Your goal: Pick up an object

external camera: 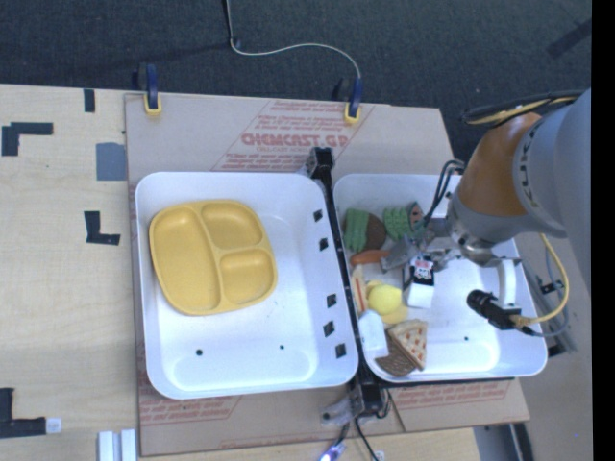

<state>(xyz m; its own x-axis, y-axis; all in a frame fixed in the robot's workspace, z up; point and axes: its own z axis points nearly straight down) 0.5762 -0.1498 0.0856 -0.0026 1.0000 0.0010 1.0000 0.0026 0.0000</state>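
The right bin [480,353] holds several small toy foods on its left side: a green piece [357,229], another green piece [399,223], an orange carrot-like piece [369,255], a yellow ball [385,300], a white block [372,330] and a brown sandwich wedge [405,346]. My gripper [419,275] reaches in from the right and hangs low over the bin's middle, just right of the yellow ball. Its tip is small and dark with a white part below it. The arm's grey body and orange band [495,176] cover the bin's upper right.
The left bin [173,353] carries a yellow divided plate [211,254] in its upper left part. A black divider strip [329,257] runs between the bins. Both sit on a cardboard sheet [279,133] clamped at the back. A cable [288,51] loops behind.
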